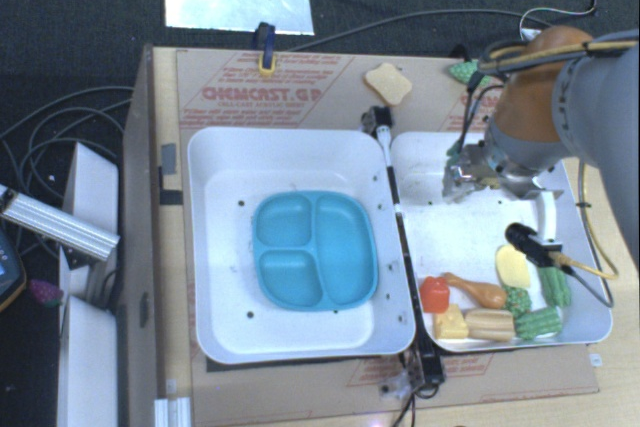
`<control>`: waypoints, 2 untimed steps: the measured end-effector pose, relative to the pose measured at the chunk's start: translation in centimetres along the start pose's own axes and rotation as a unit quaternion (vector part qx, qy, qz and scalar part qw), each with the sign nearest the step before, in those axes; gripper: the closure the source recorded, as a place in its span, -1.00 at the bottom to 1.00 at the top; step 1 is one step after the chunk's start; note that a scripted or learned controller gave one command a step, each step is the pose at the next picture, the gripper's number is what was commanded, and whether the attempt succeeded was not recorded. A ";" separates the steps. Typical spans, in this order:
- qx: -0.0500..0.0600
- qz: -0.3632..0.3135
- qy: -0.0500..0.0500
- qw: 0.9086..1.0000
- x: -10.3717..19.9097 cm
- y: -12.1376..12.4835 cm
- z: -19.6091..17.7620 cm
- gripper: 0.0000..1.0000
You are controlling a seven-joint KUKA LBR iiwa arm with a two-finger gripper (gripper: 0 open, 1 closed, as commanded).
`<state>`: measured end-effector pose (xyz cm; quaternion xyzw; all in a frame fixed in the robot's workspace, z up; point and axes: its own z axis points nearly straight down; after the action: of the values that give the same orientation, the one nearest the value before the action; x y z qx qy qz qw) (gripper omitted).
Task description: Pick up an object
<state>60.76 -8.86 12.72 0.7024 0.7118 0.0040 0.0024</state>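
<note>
Right white bin (455, 240): toy food (488, 307), red, orange, yellow and green, crowds its near corner; gripper (460, 180) hangs apart, grip state unreadable.

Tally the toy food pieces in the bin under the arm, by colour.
red piece: 1
orange piece: 1
yellow pieces: 2
tan piece: 1
green pieces: 3
Total: 8
</note>
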 end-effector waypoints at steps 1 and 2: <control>-0.001 -0.001 0.001 1.000 0.1 0.1 -1.1 1.00; -0.002 -0.003 0.001 1.000 0.1 0.2 -2.1 1.00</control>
<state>60.93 -8.75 14.83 0.7005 0.7136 0.0064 0.0033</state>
